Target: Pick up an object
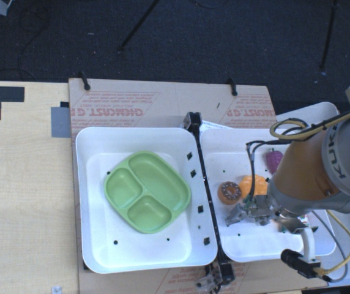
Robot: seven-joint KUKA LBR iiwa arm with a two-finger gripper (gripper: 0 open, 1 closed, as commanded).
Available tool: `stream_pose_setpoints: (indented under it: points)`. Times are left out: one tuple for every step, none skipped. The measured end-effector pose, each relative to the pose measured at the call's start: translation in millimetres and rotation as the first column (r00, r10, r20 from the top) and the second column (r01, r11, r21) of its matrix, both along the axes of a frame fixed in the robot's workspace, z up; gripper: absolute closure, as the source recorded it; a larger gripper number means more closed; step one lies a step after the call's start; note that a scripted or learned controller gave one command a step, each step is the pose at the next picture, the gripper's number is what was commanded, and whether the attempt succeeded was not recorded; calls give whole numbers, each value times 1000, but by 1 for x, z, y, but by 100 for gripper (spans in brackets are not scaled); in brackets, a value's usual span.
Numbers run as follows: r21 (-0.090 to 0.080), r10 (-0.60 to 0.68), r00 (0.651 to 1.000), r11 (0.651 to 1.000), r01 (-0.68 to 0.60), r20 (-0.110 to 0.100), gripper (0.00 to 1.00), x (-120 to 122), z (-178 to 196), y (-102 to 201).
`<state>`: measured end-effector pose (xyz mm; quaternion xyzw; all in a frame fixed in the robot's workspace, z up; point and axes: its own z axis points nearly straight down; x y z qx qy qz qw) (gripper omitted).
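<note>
The right bin (236, 250) holds a brown doughnut-like ring (229, 192), an orange ball-shaped object (253, 184) right beside it, and a purple object (275, 160) further back. My gripper (243, 214) hangs low in this bin, just in front of the ring and the orange object. Its grey metal parts point left toward the bin divider. Nothing shows between its fingers. The arm's orange band (303, 164) covers the bin's right part.
The left bin (95, 164) bears a green divided plate (147, 190) with three compartments. A black divider rail (202, 188) runs between the two bins. Cardboard lies behind the bins. Cables loop over the arm at the right.
</note>
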<state>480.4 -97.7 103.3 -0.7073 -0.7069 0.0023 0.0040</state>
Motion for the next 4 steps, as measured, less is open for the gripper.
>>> stream_pose_setpoints:
  points:
    - [0, -6, 1000, 1000, 6, 2, 100, 0, 13, -1]
    - [-2, 2, 1000, 1000, -2, 9, 100, 3, 60, 7]
    - [-3, 1, 1000, 1000, -1, 12, 100, 11, 119, 3]
    - [-3, 1, 1000, 1000, -1, 11, 100, 12, 159, 2]
